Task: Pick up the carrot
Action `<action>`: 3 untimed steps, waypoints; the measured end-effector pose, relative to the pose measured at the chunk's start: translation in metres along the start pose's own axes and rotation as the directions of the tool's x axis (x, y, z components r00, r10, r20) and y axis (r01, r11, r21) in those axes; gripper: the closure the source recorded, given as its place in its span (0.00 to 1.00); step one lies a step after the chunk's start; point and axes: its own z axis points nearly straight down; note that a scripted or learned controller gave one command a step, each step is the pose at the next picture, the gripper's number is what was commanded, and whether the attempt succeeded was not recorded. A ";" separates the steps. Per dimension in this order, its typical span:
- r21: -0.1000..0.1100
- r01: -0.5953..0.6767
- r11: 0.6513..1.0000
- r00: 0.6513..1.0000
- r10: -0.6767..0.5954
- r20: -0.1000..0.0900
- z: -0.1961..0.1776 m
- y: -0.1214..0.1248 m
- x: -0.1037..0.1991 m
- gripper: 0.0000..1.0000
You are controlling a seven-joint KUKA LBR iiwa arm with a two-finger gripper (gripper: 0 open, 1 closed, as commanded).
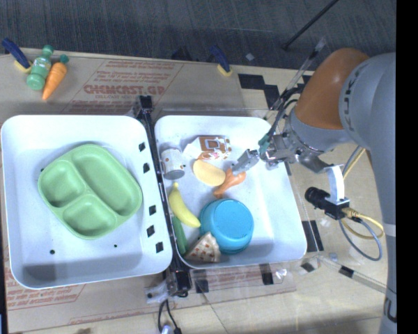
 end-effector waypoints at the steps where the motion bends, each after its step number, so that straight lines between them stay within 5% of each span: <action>1: 0.007 -0.016 1.000 1.000 0.016 -0.006 0.096 0.038 0.061 0.00; 2: 0.008 -0.009 1.000 1.000 0.009 -0.006 0.084 0.039 0.061 1.00; 3: 0.005 0.174 0.985 0.985 -0.174 -0.008 0.094 -0.049 0.082 1.00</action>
